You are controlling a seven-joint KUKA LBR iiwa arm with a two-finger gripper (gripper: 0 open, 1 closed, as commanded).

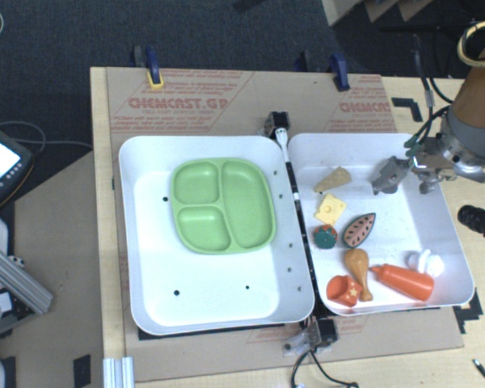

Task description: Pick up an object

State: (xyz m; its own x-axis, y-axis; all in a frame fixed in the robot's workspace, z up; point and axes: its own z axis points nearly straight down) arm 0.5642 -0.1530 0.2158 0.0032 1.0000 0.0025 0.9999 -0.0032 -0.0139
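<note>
Altogether, bins: two, the left bin (pixel 145 241) and the right bin (pixel 436 225), side by side.
Left bin: one green divided plate (pixel 224 204).
Right bin: seven toys — tan wedge (pixel 332 179), yellow cheese (pixel 331 209), teal ball (pixel 325 236), brown seed-shaped slice (pixel 359 229), drumstick (pixel 358 267), red tomato piece (pixel 342 290), orange bottle with a white cap (pixel 406 279).
Gripper (pixel 404 176): over the far right of the right bin, apart from the toys.
Jaws: cannot tell whether wide or narrow.

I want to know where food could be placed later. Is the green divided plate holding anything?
Empty. The green divided plate in the left bin shows three bare compartments; the toy foods all lie in the right bin.
</note>
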